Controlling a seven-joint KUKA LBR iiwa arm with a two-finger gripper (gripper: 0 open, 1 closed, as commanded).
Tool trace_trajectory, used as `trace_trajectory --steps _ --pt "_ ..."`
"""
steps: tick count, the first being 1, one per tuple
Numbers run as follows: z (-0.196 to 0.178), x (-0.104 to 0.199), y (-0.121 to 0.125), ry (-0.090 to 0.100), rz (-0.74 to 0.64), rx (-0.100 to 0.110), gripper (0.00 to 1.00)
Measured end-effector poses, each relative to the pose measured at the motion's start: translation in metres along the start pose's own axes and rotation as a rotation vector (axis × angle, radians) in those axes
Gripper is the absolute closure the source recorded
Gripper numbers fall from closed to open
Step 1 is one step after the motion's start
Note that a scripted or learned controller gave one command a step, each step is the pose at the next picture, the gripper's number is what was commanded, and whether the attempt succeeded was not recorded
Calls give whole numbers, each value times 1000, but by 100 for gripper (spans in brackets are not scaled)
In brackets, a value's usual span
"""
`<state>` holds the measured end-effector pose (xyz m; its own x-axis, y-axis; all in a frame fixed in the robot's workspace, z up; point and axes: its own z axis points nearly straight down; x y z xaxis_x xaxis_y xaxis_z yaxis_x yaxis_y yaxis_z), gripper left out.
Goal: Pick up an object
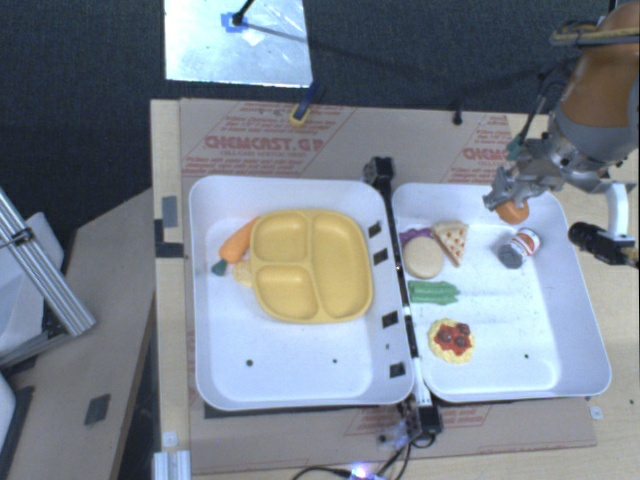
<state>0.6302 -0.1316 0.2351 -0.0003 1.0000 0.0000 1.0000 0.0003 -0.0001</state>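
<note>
Orange and small, a toy piece [513, 211] sits right under the pincer [507, 197] at the far edge of the right bin [575, 368], and whether the pincer has closed on it I cannot tell. Elsewhere in that bin lie a pizza slice [452, 240], a purple onion [414, 235], a round tan cookie [424, 259], a green pea pod [433, 291], a small pizza [452, 339] and a red-and-grey can [518, 247]. Beside it on the counter [115, 258], the left bin [300, 373] carries a yellow divided plate [305, 265] with a carrot [237, 240] touching its left rim
</note>
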Motion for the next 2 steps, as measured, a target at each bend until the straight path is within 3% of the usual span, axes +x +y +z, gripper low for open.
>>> trace_trajectory --steps 2 --pt "-6 35 -92 1 0 2 100"
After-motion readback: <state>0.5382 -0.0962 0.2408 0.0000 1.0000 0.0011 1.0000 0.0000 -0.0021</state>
